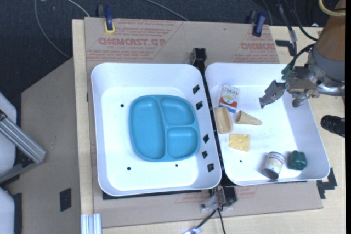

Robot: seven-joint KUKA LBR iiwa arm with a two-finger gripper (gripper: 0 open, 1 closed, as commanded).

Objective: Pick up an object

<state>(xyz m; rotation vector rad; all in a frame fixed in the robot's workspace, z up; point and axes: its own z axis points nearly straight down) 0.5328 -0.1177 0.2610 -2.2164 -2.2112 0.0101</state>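
Camera view: gripper [281, 94] hovered over right bin [312, 123], fingers spread, grasping nothing; nearest pick, cheese wedge [248, 118], lay just below-left of fingertips; descent should centre fingers across wedge before closing; small carton [229, 99] left of fingers, can [273, 164] and green piece [298, 160] further below; left bin [101, 118] held blue divided plate [164, 127]; cardboard-topped bench [137, 41], cables on dark floor.

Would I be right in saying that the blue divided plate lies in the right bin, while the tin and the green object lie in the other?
Not quite: the camera view shows the blue divided plate in the left bin; the tin and green object lie in the right bin.
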